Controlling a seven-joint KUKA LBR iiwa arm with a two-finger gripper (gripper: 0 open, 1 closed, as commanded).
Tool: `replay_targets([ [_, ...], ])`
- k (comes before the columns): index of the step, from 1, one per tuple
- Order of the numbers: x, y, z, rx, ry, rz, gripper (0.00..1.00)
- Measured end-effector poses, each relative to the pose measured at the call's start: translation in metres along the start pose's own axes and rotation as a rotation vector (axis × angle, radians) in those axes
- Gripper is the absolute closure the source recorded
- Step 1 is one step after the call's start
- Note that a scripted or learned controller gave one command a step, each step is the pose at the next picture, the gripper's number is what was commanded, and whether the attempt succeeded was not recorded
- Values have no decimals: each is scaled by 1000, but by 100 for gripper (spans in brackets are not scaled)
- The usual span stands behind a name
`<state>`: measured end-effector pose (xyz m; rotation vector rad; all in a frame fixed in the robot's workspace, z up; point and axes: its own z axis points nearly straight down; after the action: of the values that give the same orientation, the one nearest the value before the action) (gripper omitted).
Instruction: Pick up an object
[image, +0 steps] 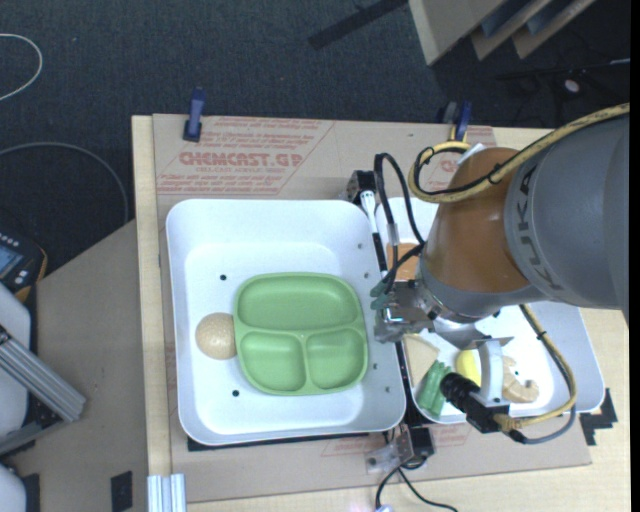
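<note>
Arm (520, 220): reaching in from the right and standing highest over everything, its grey and orange bulk is covering much of the right bin.
Surface (240, 155): a printed board is carrying both bins, with blue clamps (194, 115) gripping its far edge, likely to stop it sliding.
Left bin (190, 300): sitting on the board, it is keeping its contents corralled for picking.
Right bin (585, 375): lying just beside the left one, it is showing at its near corner from under the arm.
Green plate (300, 330): lying flat in the middle of the left bin, compartments up.
Tool (392, 312): hanging low where the two bins are meeting, just beside the plate's right rim; I cannot tell whether it is released or clenched, and nothing is showing in its grasp.
Tan ball (215, 336): resting against the plate's left edge, well apart from the tool.
Green item (432, 388): lying in the right bin near the tool.
Yellow item (468, 365): sitting just beside the green one; these two or the plate are looking like the likeliest targets.
</note>
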<state>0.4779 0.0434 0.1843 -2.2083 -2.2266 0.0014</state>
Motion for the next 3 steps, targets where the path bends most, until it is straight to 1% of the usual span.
replay_targets([
  [1, 35, 10, -159, -24, 2, 1, 100],
  [2, -16, -1, -62, 5, -5, 15, 100],
  [3, -13, 1, -78, -7, -4, 8, 100],
])
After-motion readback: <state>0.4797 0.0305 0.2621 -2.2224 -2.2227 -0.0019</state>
